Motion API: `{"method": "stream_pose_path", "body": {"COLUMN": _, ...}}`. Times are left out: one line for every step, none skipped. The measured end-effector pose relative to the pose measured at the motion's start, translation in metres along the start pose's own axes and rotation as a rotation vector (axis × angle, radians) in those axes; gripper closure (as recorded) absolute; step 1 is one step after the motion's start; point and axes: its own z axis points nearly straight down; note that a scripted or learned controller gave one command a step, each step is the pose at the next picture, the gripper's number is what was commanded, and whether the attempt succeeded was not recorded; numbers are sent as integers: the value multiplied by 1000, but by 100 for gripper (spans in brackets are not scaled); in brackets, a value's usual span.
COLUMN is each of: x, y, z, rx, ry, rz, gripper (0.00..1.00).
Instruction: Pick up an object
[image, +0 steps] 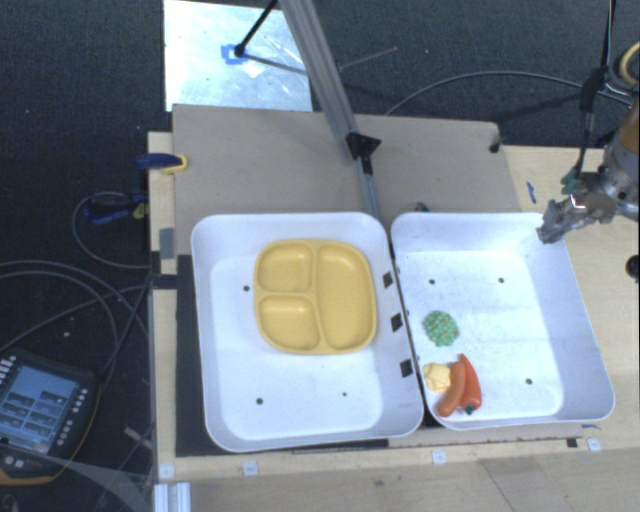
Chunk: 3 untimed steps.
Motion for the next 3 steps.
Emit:
{"method": "stream_pose_path", "body": {"x": 49, "y": -4, "z": 4, "rx": 3, "ry": 2, "rz": -3, "gripper": 100}}
{"method": "stream_pose_path", "body": {"x": 100, "y": -14, "z": -4, "rx": 4, "ry": 4, "rz": -3, "gripper": 100}}
{"method": "stream_pose_path", "body": {"x": 148, "y": -37, "z": -9, "rx": 5, "ry": 4, "rz": -3, "gripper": 100}}
